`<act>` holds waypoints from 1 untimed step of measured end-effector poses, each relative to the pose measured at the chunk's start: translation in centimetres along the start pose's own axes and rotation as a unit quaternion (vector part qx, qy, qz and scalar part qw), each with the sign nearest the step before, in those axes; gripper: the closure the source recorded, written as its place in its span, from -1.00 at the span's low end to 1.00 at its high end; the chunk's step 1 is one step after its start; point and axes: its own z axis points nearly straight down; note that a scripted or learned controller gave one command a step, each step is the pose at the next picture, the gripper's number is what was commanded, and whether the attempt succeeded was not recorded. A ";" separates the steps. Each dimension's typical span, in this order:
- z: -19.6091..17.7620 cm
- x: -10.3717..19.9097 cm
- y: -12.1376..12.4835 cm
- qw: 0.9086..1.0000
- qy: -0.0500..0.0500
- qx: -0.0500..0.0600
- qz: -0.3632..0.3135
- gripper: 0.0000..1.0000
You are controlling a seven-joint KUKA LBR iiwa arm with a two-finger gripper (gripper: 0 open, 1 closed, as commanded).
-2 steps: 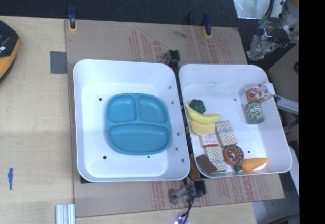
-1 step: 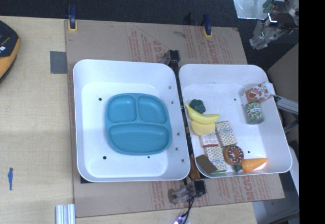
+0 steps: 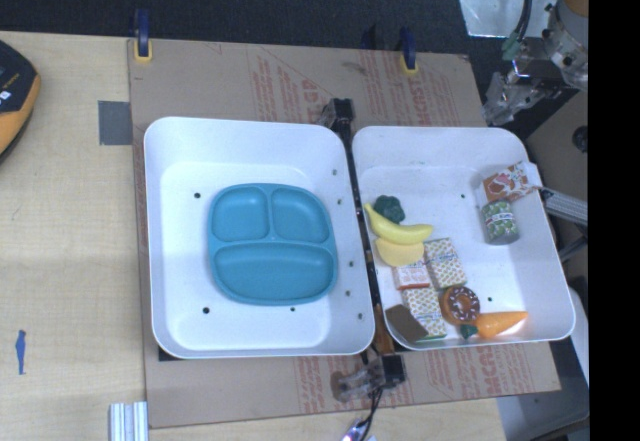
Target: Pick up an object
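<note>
The arm's gripper [image 3: 512, 94] hangs at the upper right of the camera view, beyond the far right corner of the right bin [image 3: 440, 141] and above the counter [image 3: 60, 229] rather than above either bin; whether it is open or closed cannot be told from this angle, and nothing is seen in it. The left bin [image 3: 170, 144] holds one thing, a blue divided plate [image 3: 272, 242], lying flat near its middle with bare white floor on every side of it. The right bin carries all the small pieces, and most crowd its near left part: a dark green piece [image 3: 388, 208] sits just above a yellow banana [image 3: 398, 227], with a second yellow piece [image 3: 398, 251] touching it below; to their right lie square cracker-like tiles [image 3: 442, 256] (three or four, packed edge to edge), then a round brown doughnut [image 3: 461, 303] and an orange carrot [image 3: 498, 325] close to the near rim. A dark brown piece [image 3: 401, 315] lies against the left wall near the front corner. Well apart from that cluster, by the right wall, a red and white packet [image 3: 506, 183] rests just above a small green-labelled can [image 3: 500, 222], which looks to lie on its side. The bin's middle and far left portion is open floor. The two bins meet along their inner rims, where a black clamp [image 3: 340, 112] sits at the far end.
</note>
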 end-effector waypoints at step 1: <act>4.5 0.7 1.4 1.000 0.000 0.000 -0.002 1.00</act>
